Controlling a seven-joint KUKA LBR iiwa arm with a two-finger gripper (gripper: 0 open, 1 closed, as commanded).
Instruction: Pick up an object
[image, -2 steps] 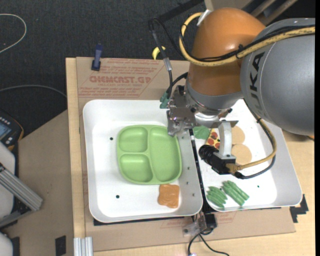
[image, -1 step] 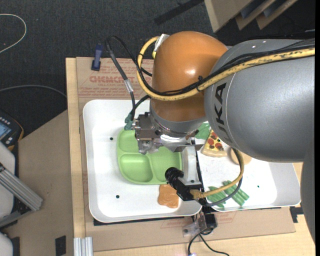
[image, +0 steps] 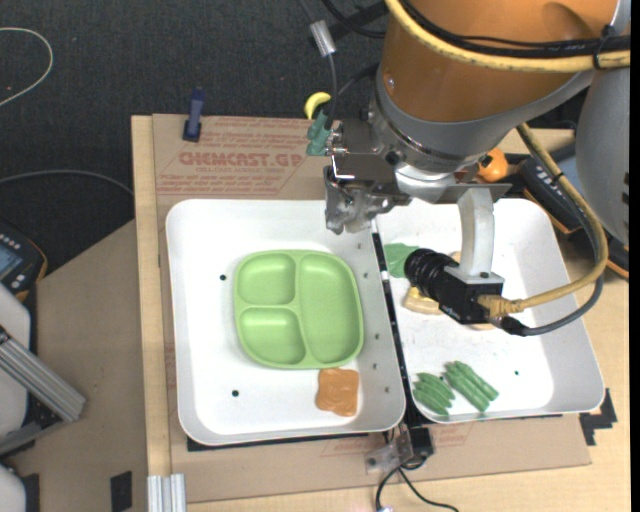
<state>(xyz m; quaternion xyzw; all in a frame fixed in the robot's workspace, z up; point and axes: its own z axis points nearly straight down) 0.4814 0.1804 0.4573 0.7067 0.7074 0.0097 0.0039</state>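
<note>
Overhead, the gripper (image: 350, 215) hangs at the far edge between the bins; its grip I cannot tell. Left bin (image: 200, 300) holds a green plate (image: 297, 307) and perhaps an orange bread piece (image: 338, 391).

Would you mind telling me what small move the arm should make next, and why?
Probably a short descent. The gripper sits at the far end of the divider between the bins, apart from the green tray, orange piece and green beans, with nothing visible between its fingers.
</note>
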